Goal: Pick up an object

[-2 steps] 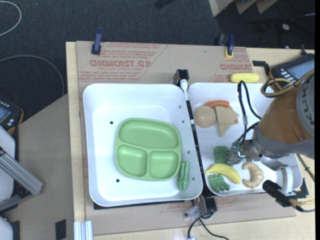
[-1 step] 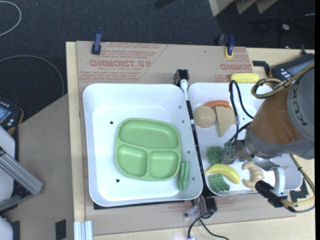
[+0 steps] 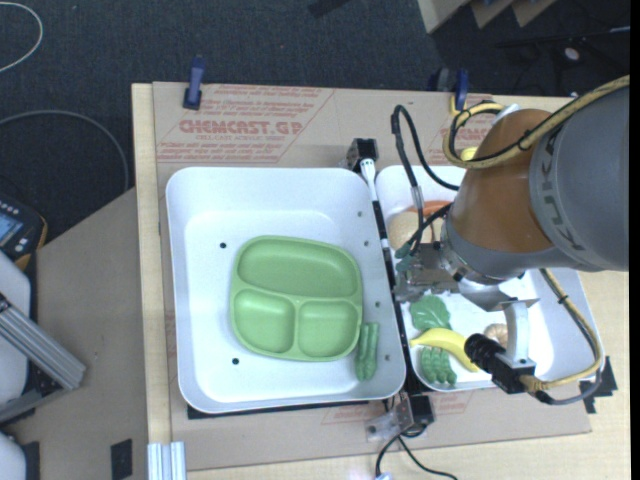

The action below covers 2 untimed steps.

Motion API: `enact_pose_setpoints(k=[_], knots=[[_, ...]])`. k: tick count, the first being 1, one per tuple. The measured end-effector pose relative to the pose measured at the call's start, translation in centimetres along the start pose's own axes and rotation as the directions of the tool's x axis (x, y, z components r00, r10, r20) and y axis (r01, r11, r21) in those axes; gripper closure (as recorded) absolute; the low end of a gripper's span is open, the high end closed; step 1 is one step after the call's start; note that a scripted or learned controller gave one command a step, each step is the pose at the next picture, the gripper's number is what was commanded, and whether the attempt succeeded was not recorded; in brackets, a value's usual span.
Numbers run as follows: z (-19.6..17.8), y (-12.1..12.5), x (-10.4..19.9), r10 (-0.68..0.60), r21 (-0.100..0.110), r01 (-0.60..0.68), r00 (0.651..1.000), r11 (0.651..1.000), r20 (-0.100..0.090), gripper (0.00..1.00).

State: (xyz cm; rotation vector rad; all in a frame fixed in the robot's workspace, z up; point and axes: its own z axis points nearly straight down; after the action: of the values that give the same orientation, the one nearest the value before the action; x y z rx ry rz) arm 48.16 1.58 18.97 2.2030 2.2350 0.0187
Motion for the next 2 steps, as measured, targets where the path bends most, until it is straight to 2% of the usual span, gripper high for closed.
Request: enact_pose_setpoints(k=[1, 2], knots=[[-14.4, 0.2, 4.8, 0.006, -0.006, -0.006, 1.0, 1.0, 0.0, 1.0], [-35.3, 1.0, 9.0, 0.01, -0.008, -0.01, 1.0, 1.0, 0.001, 1.0]])
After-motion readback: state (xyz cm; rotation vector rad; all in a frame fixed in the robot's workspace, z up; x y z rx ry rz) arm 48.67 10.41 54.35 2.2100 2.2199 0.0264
